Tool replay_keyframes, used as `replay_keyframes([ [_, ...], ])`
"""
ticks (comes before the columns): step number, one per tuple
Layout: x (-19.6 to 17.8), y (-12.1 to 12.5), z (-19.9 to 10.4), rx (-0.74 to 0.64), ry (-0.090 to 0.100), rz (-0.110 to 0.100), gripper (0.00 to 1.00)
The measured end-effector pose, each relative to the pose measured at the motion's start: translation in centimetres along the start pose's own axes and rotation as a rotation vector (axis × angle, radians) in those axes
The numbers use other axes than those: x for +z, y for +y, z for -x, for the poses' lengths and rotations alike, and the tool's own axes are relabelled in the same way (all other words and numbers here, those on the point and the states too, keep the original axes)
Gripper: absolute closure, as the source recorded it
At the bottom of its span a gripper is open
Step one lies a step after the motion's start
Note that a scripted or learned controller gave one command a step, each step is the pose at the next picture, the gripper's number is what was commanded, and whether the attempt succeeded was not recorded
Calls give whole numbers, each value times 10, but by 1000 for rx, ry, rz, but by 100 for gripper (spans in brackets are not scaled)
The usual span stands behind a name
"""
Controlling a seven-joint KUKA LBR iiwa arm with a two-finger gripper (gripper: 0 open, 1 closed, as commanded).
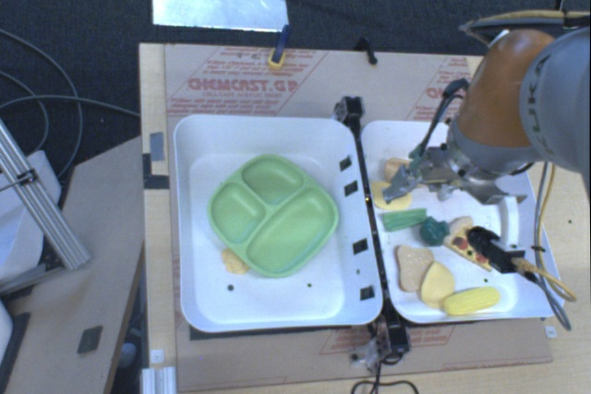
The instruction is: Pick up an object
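My gripper (399, 187) hangs low over the upper left part of the right bin (526, 198), just above a pale yellow food piece (395, 168) that it partly covers. Right below it lies a green bean-like toy (404, 220), with a teal lump (433, 229) beside that. Further toward the front are a pizza slice (464, 244), a piece of toast (414, 262), a yellow chip-like piece (437, 283) and a corn cob (471, 299). Nothing visible hangs from the gripper.
The left bin (208, 152) bears a green divided plate (273, 214) and a small yellow piece (235, 261) at the plate's front left. A black-clipped divider (358, 189) separates the bins. The arm's bulky grey and orange body (517, 97) overhangs the right bin's far side.
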State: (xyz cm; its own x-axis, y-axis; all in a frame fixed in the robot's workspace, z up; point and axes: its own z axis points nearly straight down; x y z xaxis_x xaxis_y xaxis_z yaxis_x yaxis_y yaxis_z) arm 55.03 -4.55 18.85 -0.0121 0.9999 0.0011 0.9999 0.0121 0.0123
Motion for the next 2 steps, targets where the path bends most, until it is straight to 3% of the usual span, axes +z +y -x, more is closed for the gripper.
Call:
replay_keyframes([
  [1, 85, -42, 41, 6, -2, -5, 0],
  [2, -1, 8, -15, 0, 0, 1, 0],
])
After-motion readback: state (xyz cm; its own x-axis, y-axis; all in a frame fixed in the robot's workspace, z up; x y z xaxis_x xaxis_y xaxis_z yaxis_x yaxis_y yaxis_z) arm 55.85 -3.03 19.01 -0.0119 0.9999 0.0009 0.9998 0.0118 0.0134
